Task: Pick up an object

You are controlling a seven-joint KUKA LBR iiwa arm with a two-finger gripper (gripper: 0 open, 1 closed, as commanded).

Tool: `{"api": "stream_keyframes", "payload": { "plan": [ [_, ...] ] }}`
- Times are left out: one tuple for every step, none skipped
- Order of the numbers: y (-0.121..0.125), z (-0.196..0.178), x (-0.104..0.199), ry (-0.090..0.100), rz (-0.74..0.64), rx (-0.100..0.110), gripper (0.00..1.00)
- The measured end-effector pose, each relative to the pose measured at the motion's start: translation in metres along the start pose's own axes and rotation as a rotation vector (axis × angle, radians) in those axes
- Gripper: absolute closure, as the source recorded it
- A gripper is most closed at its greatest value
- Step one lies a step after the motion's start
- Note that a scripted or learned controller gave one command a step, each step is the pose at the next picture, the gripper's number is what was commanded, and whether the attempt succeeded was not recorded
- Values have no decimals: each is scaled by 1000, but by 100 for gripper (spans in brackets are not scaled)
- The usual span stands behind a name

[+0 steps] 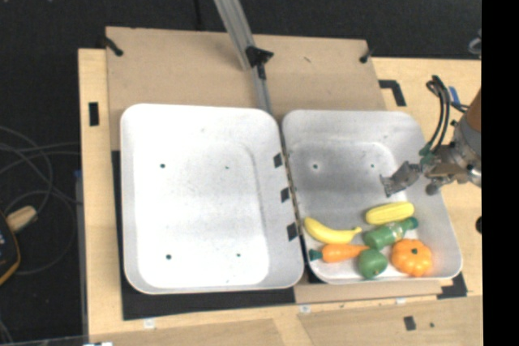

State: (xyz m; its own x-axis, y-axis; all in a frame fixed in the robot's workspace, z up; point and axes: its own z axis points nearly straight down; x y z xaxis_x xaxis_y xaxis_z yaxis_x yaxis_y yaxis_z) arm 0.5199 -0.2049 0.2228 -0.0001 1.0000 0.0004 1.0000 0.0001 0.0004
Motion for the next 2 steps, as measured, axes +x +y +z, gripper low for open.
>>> {"api": "stream_keyframes", "payload": {
  "plan": [
    [78,117,46,2,-3,8,0],
    [115,120,97,-1,3,-1,0]
  ]
}}
